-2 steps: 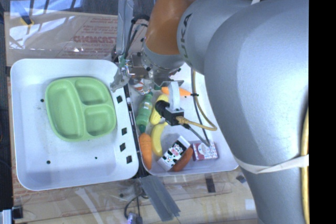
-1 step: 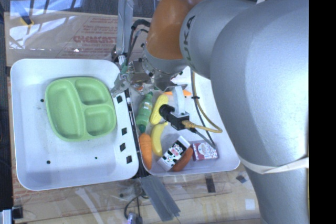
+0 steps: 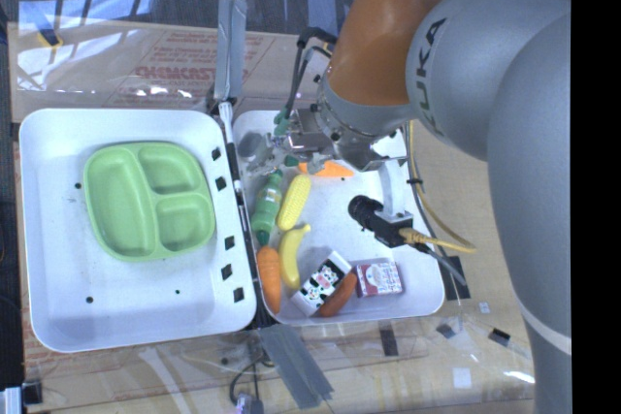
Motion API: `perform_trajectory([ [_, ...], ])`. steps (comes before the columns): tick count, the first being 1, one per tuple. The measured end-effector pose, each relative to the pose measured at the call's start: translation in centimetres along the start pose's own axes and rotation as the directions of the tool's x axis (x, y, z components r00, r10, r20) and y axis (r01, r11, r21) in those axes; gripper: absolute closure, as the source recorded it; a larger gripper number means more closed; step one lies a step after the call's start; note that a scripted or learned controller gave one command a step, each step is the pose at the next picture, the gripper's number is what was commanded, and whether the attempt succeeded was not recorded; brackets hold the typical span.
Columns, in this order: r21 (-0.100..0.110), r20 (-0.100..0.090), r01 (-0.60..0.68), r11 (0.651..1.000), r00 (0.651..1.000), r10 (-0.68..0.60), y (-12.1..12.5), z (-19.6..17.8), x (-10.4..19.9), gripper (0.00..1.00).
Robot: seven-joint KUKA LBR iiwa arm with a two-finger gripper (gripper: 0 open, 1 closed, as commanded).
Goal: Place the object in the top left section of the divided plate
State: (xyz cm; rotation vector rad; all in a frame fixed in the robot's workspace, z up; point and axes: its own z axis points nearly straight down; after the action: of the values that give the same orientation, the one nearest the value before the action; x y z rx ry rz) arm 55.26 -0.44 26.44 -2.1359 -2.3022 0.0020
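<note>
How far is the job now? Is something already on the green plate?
Nothing looks done: the green divided plate in the left bin shows bare sections. The gripper is low in the right bin, near the corn and banana. Picking and placing are left.

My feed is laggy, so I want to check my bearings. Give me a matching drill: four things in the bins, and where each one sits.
Things:
1. green divided plastic plate
2. yellow toy corn cob
3. small red carton
4. orange toy carrot

Places:
A. right bin, near front right corner
B. left bin, alone
C. right bin, front left, by the divider wall
D. right bin, middle, just below the gripper

Pairs: 1-B, 2-D, 3-A, 4-C
</note>
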Motion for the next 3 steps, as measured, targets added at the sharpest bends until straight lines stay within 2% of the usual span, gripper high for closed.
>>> perform_trajectory([
  [1, 0.003, 0.000, 0.006, 1.000, 1.000, -0.006, 0.0, -0.9, 0.1, 1.00],
  [2, 0.005, 0.000, -0.099, 0.995, 0.995, 0.099, 3.6, 4.2, 3.4, 1.00],
  [3, 0.008, 0.000, -0.093, 0.996, 0.996, 0.093, 3.6, 3.3, 3.4, 1.00],
])
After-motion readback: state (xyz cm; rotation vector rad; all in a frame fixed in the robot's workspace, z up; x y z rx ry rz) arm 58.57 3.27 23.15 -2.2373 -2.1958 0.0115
